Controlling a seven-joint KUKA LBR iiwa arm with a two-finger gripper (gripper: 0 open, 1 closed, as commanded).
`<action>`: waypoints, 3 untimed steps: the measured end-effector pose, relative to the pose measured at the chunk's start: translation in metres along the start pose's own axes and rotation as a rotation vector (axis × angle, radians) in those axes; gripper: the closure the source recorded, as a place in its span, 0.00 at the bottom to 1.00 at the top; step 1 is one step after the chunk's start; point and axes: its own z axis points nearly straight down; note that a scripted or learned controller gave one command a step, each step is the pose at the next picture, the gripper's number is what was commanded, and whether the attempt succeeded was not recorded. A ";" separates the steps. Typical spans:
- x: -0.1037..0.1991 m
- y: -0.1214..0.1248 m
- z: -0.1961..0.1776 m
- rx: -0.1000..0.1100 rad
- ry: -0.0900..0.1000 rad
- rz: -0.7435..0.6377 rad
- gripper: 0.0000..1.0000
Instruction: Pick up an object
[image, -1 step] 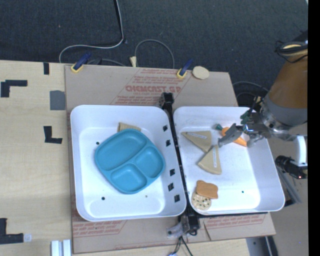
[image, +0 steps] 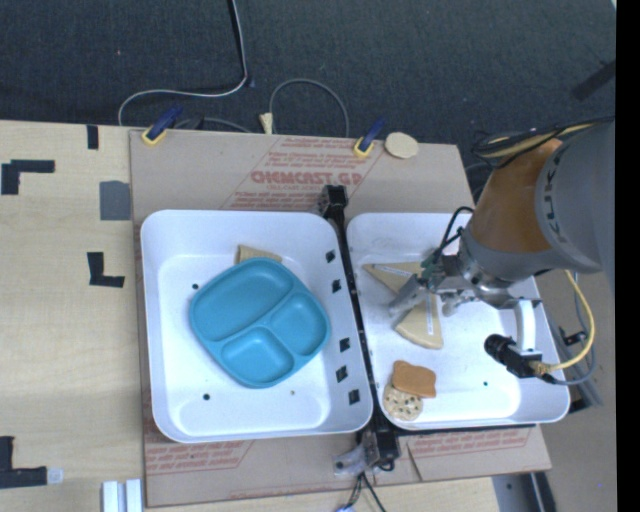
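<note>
In the right bin (image: 500, 395), my gripper (image: 415, 312) hangs low under the grey arm with its orange band (image: 515, 205). Its two grey fingers (image: 405, 296) are spread open, straddling the upper end of a pale yellow wedge (image: 424, 331). A second, flatter cream wedge (image: 384, 274) lies just left of the fingers. Nearer the front sit a brown toast-like piece (image: 415, 378) and a round dotted cracker (image: 401, 404). Nothing is lifted between the fingers.
The left bin (image: 165, 250) holds a blue divided plate (image: 261, 321) with a tan piece (image: 256, 254) poking out behind it. A black divider (image: 345, 300) separates the bins. A small round disc (image: 401, 145) lies on the cardboard behind them. Cables hang off the arm at right.
</note>
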 end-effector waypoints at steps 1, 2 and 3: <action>-0.003 0.024 0.052 -0.005 -0.004 0.000 0.00; 0.000 0.003 0.047 -0.016 -0.005 0.001 0.00; 0.012 0.038 0.048 -0.009 -0.004 0.001 0.00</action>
